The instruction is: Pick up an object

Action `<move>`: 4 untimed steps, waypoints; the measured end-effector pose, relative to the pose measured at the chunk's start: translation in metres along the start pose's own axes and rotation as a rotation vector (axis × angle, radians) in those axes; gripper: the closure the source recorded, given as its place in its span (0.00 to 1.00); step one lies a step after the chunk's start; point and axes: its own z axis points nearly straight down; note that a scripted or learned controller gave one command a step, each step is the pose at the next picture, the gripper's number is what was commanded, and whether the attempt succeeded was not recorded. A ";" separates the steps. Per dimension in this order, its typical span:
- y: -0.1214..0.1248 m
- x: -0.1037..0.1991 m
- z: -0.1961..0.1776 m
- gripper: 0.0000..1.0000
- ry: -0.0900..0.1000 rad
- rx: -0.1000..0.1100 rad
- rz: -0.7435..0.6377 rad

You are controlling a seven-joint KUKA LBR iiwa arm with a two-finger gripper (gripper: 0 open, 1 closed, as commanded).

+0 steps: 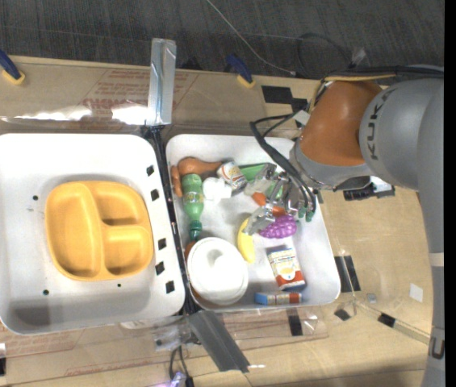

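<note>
- The right bin (324, 252) is crowded, so a descent near its right wall risks the gripper (280, 198) landing on two things at once: the purple grape bunch (278, 229) lies just beside the banana (246, 239) and the small juice carton (285, 266).
- A pinch on the grapes could slip, since the bunch is lumpy and looks soft; that is a judgement, not something seen.
- Nudged items could pile against the white bowl (217, 269) in the bin's near corner, or roll the green bottle (192, 196) along the left wall.
- The arm (397, 131) reaches in over the bin's right wall, orange band (336, 127) above the wrist, tool angled down toward the bin's middle.
- I cannot tell how the tool's tip is set; clutter hides it.
- Nothing is visibly held; every candidate object lies in the right bin.
- The left bin (2, 216) holds a yellow divided tray (98, 228).
</note>
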 end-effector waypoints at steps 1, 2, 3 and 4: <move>0.021 0.038 0.013 0.00 -0.001 0.001 0.041; 0.014 0.043 0.026 0.00 0.005 0.000 0.230; 0.016 0.042 0.015 1.00 0.003 -0.001 0.222; 0.071 0.053 0.003 1.00 0.005 -0.001 0.208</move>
